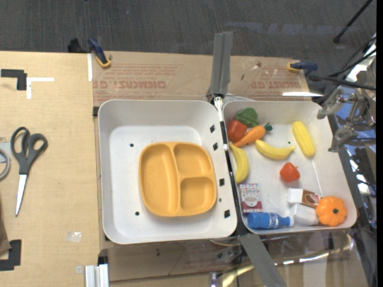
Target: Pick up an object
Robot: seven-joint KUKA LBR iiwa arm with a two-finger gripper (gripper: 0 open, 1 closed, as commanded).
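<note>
I see toys crowding the right bin (335, 160), banana (274, 150) lying clear for grasping; left bin (114, 178) holds a tray (178, 178); jaws' state I cannot tell.

Two white bins (108, 178) — one yellow divided tray (178, 179), two bananas (274, 150), one corn cob (303, 139), one carrot (250, 136), one pumpkin (331, 211), one blue bottle (269, 221), one pair of scissors (25, 160)

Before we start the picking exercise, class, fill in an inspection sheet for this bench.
Surface: wooden bench bearing left bin and right bin.
Job's things: right bin holds corn, bananas, carrot, tomato, pumpkin, blue bottle.
Clutter: yellow divided plate in left bin; scissors on bench.
End effector: cannot tell.
Cables: dark lines at upper right.
Surroundings: dark floor.
</note>
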